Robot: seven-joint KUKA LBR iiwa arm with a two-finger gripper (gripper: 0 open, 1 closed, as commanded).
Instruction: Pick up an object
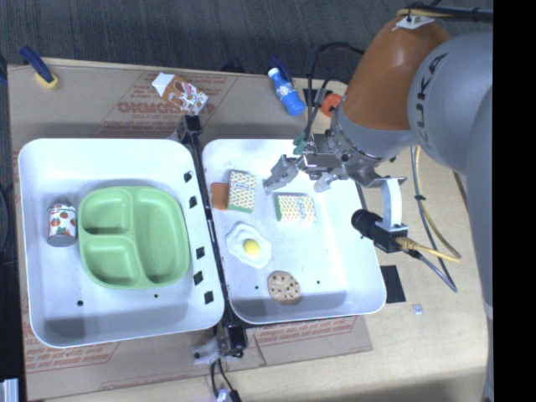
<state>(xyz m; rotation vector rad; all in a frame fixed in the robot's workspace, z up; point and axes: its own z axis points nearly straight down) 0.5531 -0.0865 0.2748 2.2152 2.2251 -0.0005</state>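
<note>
In the right bin (356, 287) lie a green-patterned packet (296, 208), a second patterned packet (243, 189) against an orange block (219, 196), a toy fried egg (249, 245) and a cookie (284, 286). My gripper (301, 177) hangs over the back of this bin, just above and behind the green-patterned packet. It is open, with one finger (278, 172) to the left, the other to the right, and nothing between them.
The left bin (42, 162) holds a green divided plate (134, 234) and a small can (61, 224). Behind the bins on the cardboard lie a blue clamp (287, 92), a wrapper (180, 94) and a yellow-blue clip (38, 66). Cables trail right of the right bin.
</note>
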